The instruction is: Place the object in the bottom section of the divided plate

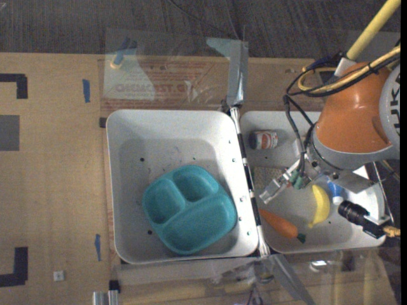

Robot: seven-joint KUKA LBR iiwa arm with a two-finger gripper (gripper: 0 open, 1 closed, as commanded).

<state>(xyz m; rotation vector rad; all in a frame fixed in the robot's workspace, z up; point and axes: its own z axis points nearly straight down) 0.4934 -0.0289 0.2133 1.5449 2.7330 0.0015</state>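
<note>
Cardboard bench under two bins; right of the teal divided plate (189,207), my gripper (275,189) hangs released above the carrot (280,225), presumably lining up a pick.

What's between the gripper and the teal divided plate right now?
In the camera view, just the bins' adjoining walls separate the gripper from the divided plate.

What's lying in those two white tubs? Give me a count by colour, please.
Teal: 1, the divided plate in the left tub
Orange: 1, the carrot in the right tub
Yellow: 1, the banana
Red and white: 1, the small can
Blue: 1, a small item partly hidden beside the banana
Total: 5
</note>
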